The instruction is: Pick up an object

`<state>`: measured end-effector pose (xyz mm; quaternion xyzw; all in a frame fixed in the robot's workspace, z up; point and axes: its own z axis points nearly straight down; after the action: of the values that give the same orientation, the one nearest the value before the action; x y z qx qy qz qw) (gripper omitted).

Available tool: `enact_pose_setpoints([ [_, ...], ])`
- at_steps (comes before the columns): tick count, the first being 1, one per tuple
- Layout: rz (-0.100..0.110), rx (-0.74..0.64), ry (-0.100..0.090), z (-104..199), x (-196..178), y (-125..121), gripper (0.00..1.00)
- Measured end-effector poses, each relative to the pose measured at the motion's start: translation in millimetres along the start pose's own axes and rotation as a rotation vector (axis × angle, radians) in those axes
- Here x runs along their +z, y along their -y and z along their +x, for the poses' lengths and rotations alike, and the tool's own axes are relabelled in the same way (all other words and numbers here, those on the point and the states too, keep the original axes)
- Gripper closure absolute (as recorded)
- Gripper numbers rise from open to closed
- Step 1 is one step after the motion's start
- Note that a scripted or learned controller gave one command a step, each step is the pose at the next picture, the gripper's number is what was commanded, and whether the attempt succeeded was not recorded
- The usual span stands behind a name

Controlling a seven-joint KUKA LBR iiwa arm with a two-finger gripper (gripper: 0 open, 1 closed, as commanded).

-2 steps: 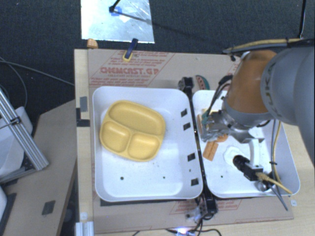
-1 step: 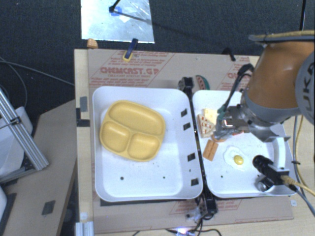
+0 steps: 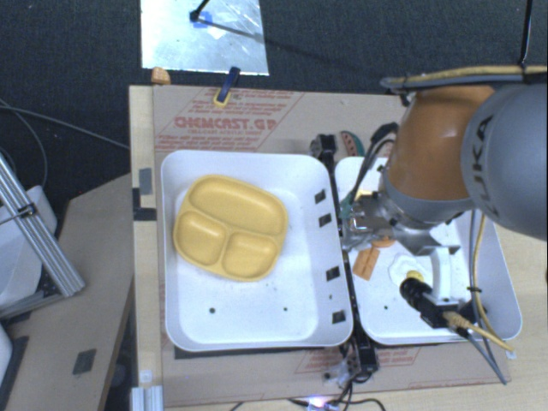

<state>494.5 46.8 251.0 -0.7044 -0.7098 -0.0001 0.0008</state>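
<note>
The small orange block (image 3: 366, 262) is a stubby slab lying tilted in the right bin (image 3: 497, 315), close to its left wall and just beside the gripper (image 3: 363, 226). Can't tell if the gripper is spread or closed. A yellow divided plate (image 3: 229, 227) sits in the left bin (image 3: 248, 319).

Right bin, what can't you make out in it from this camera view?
- Right bin: the arm covers its far half, so anything lying there is hidden.
- Orange piece: small, its top tucked under the gripper; what it is is unclear.
- Gripper: mostly hidden beneath the arm's wrist.
</note>
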Motion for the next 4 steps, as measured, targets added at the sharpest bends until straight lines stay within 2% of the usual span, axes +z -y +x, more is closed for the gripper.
enact_pose_setpoints([
  [1,-0.018,0.001,-0.002,7,-133,6,1.0],
  [2,-0.005,0.007,0.002,2,-117,-44,1.0],
  [3,0.005,0.007,0.003,-1,6,-109,1.0],
  [4,0.006,0.002,0.0,33,71,-86,1.0],
])
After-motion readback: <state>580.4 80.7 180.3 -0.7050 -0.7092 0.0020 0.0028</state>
